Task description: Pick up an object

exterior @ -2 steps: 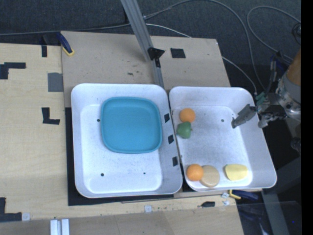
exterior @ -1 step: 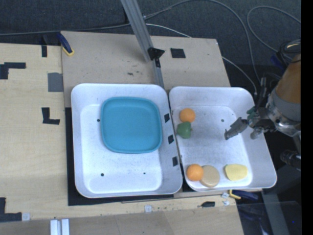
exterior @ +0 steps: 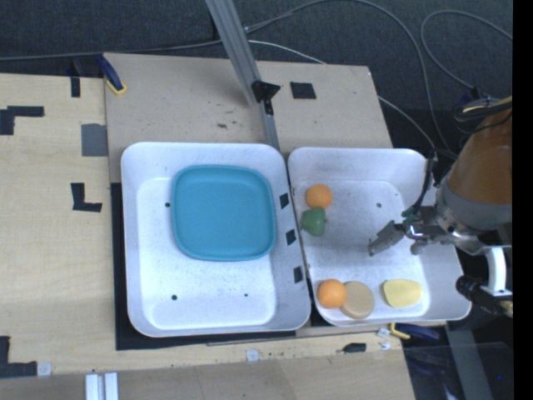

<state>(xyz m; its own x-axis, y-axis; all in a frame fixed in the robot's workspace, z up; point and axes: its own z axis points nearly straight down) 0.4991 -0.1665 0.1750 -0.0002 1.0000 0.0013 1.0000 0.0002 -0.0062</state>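
While the grey arm reaches in from the right, its hand hangs over the right bin; whether its fingers are spread or pressed together cannot be told, and nothing shows between them. An orange ball touches a green object by the bin's left wall. Along the near edge lie a second orange ball, a tan disc and a yellow piece. The left bin holds a blue plate on the wooden tabletop.

A flat wooden bench with black tape marks carries two shallow white plastic bins, side by side and touching.
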